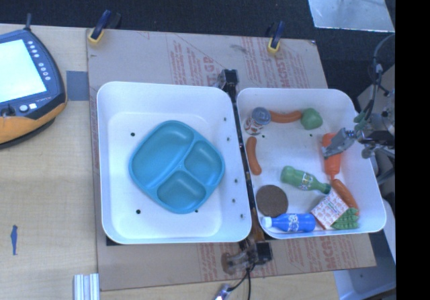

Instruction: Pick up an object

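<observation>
Gripper (339,140): we see it over the right bin (295,95); grip state we cannot tell.
Carton (330,210): our view shows printing, too small to read.
Cardboard (195,60): red lettering, unreadable.

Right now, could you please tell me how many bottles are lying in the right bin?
2. A green bottle lies near the bin's middle, and a blue bottle with a white cap lies along the near wall, beside the brown disc. None seems hidden.

Blue divided plate (177,166) in left bin (107,157); tablet controller (25,83) far left
</observation>
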`<state>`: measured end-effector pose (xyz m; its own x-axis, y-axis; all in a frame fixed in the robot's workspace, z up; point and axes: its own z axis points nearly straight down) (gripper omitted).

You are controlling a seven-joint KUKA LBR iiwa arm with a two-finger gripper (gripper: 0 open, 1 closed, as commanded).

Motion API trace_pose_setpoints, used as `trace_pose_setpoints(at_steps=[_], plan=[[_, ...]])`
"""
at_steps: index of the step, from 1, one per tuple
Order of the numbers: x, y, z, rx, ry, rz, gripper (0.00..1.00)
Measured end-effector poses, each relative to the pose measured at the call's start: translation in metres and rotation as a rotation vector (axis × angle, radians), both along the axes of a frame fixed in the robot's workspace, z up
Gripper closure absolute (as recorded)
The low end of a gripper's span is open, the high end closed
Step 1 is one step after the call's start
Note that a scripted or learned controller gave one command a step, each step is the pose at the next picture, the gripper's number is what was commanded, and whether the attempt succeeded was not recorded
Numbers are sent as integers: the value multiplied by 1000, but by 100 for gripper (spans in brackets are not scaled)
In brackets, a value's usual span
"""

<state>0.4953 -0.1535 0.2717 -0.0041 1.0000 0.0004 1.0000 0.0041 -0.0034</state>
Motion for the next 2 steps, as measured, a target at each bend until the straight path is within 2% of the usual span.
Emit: trace_pose_setpoints(at_steps=[1,2], plan=[[44,-58,-168,0,4,1,0],[87,-58,-180,-2,1,3,0]])
